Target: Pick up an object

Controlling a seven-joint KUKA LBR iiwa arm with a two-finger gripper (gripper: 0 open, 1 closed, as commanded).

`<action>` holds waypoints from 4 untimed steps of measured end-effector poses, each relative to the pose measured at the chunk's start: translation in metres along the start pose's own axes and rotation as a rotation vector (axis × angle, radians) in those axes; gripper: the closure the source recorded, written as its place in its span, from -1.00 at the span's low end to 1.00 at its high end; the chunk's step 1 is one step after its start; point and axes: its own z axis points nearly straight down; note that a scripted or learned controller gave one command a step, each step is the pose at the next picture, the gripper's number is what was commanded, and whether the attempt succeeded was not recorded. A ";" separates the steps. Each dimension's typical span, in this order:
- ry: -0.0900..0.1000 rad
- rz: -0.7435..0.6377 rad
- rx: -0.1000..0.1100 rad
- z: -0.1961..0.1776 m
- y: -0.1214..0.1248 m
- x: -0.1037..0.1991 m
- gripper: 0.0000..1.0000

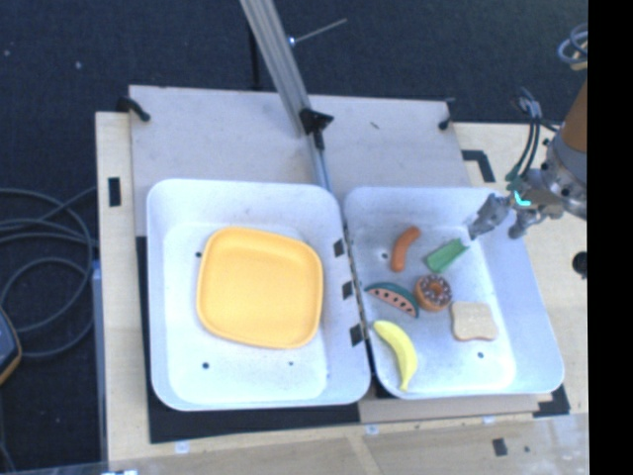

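Note:
The right bin (514, 295) holds several toy foods: an orange hot dog (403, 248), a green block (446, 255), a chocolate donut (433, 292), a watermelon slice (392, 297), a toast slice (473, 321) and a yellow banana (398, 352). My gripper (502, 218) hovers over the bin's upper right rim, just right of the green block. Its two fingers stand apart, open, with nothing between them.
The left bin (168, 255) carries a yellow square plate (260, 287). A metal pole (280, 55) slants up from the back between the bins. Cables (40, 265) lie off the bench at the left.

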 end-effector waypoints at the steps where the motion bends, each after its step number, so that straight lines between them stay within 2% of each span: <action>1: 0.000 0.000 0.000 0.000 0.000 0.000 -1.00; 3: 0.001 -0.001 0.005 0.111 -0.001 0.017 -1.00; 4: 0.000 0.000 0.002 0.142 -0.001 0.017 -1.00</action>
